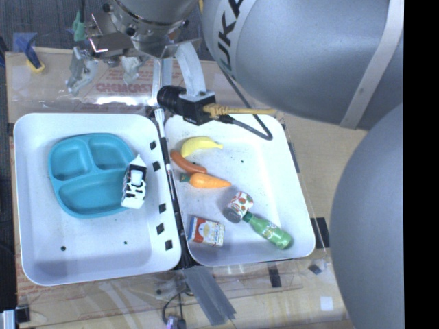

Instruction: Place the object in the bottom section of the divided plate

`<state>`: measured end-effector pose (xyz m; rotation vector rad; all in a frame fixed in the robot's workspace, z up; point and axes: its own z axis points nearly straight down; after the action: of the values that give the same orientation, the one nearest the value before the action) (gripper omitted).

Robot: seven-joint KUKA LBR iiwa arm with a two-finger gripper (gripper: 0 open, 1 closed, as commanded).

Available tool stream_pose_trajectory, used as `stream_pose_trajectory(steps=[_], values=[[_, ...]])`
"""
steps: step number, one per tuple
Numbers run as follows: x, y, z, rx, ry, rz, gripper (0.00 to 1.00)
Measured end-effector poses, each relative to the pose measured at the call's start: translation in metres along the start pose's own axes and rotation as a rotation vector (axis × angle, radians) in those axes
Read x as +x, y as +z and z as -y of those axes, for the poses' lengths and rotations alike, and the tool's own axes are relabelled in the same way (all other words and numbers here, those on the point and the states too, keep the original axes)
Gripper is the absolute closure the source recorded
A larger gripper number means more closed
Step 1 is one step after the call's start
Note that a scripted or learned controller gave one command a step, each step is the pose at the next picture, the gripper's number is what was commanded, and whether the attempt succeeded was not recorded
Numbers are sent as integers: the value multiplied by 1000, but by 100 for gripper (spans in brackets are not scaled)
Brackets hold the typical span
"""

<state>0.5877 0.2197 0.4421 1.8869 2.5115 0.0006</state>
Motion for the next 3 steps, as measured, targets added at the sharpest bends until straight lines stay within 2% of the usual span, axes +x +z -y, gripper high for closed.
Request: stream_pose_trajectory(steps=[1, 2, 3], values=[[-17, 0, -22, -2, -130, 0, 0], [-29, 0, -55, -2, -311, 1, 0], [-27, 0, -63, -2, -184, 2, 0]])
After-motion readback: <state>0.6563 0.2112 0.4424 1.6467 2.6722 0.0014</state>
